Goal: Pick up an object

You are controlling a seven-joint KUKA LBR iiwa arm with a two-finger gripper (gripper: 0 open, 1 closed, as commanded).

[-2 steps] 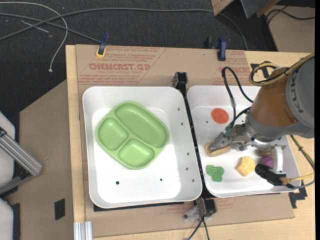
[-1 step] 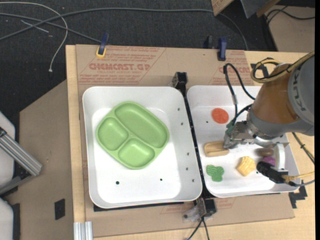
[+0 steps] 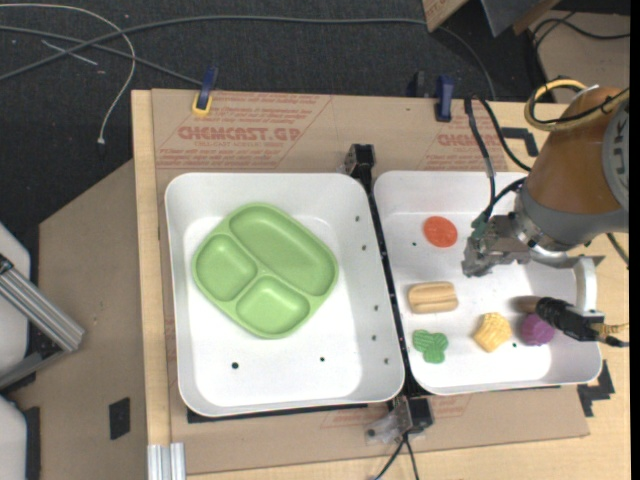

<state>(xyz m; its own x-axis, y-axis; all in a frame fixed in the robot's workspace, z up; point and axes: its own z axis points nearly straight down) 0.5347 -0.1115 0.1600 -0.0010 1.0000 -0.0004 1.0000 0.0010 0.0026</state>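
Note:
In the right bin [image 3: 440, 190] lie an orange-red round piece [image 3: 439, 232], a tan bread-like roll [image 3: 433, 296], a green toy [image 3: 431, 344], a yellow toy [image 3: 491, 331] and a purple toy [image 3: 536, 330]. My gripper [image 3: 481, 252] hangs low over the middle of this bin, just right of the orange piece and above the roll. Nothing shows between its fingers. The grey arm with its orange band [image 3: 575, 173] comes in from the right.
The left bin [image 3: 195, 348] holds a green divided plate [image 3: 264, 268]. A black clamp [image 3: 359, 158] sits at the top between the bins. Blue clips [image 3: 207, 86] hold the cardboard base. Black cables run down to the gripper.

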